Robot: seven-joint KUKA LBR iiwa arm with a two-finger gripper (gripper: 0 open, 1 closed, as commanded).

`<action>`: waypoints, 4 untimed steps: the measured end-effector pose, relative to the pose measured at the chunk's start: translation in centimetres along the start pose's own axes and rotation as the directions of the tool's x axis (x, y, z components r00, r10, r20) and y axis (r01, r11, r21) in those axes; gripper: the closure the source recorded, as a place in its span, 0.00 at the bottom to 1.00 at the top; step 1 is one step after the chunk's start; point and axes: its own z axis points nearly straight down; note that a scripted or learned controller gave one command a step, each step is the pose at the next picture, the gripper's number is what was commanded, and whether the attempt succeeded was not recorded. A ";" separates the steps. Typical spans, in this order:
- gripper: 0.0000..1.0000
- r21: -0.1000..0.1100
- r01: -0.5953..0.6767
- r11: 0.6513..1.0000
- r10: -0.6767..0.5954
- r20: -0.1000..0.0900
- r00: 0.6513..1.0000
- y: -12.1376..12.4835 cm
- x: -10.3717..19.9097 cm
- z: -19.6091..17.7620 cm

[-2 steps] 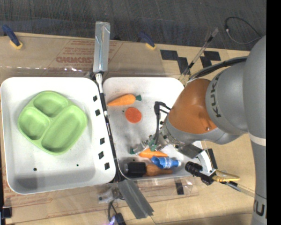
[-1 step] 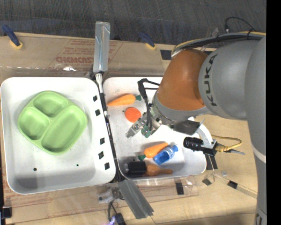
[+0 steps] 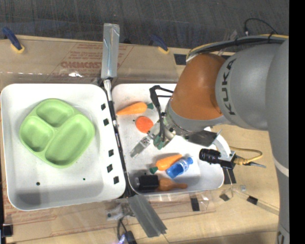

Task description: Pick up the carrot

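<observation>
The carrot (image 3: 132,108) is orange with a small green top and lies flat near the far left corner of the right bin (image 3: 213,179). My gripper (image 3: 147,146) hangs over the middle of that bin, below and to the right of the carrot and apart from it. Its two silver fingers (image 3: 140,147) are spread open with nothing between them. The grey arm with its orange band (image 3: 198,90) covers the right part of the bin.
A red-orange round piece (image 3: 144,123) sits between carrot and gripper. Near the front of the right bin lie a second orange carrot-like piece (image 3: 168,161), a blue object (image 3: 179,168) and a black block (image 3: 146,182). The left bin (image 3: 20,187) holds a green divided plate (image 3: 56,131).
</observation>
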 end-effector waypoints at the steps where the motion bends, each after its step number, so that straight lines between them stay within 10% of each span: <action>1: 0.00 0.000 -0.011 1.000 0.011 0.001 1.000 -6.9 -7.0 -0.4; 2: 0.00 0.003 -0.386 0.923 0.386 -0.003 0.923 -9.0 -5.7 1.1; 3: 0.00 -0.007 -0.367 0.930 0.367 0.002 0.930 -9.0 -7.0 9.6; 4: 0.00 0.003 -0.356 0.935 0.356 -0.004 0.935 -7.3 -3.7 7.5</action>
